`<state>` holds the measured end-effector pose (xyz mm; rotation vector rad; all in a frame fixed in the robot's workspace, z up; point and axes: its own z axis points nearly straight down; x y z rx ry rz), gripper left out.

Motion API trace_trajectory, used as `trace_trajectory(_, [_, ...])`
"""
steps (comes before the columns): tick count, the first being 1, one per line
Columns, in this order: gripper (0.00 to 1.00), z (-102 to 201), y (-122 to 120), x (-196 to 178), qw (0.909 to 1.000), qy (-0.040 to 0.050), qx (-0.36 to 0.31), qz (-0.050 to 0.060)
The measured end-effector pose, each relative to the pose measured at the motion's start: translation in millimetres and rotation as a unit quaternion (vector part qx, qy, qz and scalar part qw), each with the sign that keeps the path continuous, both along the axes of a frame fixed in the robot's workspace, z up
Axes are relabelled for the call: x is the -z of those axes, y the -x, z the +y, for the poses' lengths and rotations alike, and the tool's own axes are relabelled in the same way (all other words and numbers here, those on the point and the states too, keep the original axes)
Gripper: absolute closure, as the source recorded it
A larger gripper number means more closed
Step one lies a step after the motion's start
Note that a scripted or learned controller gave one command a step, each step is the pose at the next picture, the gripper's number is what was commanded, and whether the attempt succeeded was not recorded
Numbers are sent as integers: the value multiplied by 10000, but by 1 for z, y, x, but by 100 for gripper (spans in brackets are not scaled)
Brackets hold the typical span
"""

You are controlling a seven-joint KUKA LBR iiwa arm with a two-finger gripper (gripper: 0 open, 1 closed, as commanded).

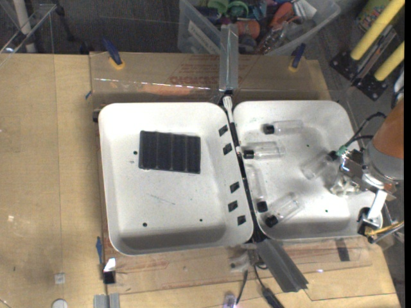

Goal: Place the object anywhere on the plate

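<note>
Clear vial (321,167) just left of gripper (343,175), grip state unclear; best pinched mid-body before carrying left to black plate (170,152).

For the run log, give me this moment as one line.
arm: over right bin | gripper: low in right bin, among clear vials | plate: dark, left bin, nothing on it | placing: not yet done

We see a flat black ribbed rectangular plate (170,152) lying in the left bin, well apart from the fingers; clear plastic vials with black caps (282,128) lie nearer them.
</note>
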<state>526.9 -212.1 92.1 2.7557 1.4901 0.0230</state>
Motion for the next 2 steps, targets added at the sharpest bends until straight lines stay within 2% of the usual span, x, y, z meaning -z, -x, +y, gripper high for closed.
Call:
trace_trajectory(1, [100,2,-15,1,9990,-6,435,52])
trace_trajectory(2, [100,2,-27,1,9939,-40,1105,65])
